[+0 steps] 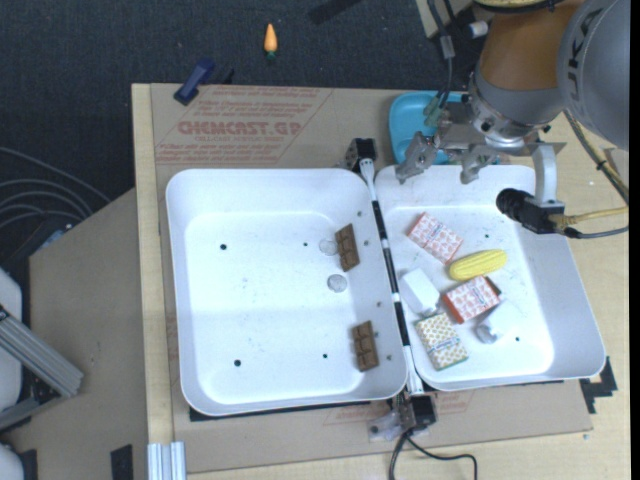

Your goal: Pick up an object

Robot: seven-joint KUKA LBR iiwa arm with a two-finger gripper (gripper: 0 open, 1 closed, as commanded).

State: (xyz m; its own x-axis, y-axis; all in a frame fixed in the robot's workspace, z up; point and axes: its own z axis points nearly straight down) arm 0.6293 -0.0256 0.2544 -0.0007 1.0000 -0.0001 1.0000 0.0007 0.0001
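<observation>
Hovering above the far rim of the right shallow white bin [570, 298], the tool [440, 163] is seen spread and pinching nothing. The yellow plastic corn cob [478, 263] is found nearer, slightly right, its long axis running left-right.

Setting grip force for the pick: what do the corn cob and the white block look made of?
Corn cob: likely moulded plastic; glossy yellow, with highlights. White block: possibly foam or matte plastic; dull, plain surface, hard to tell.
</observation>
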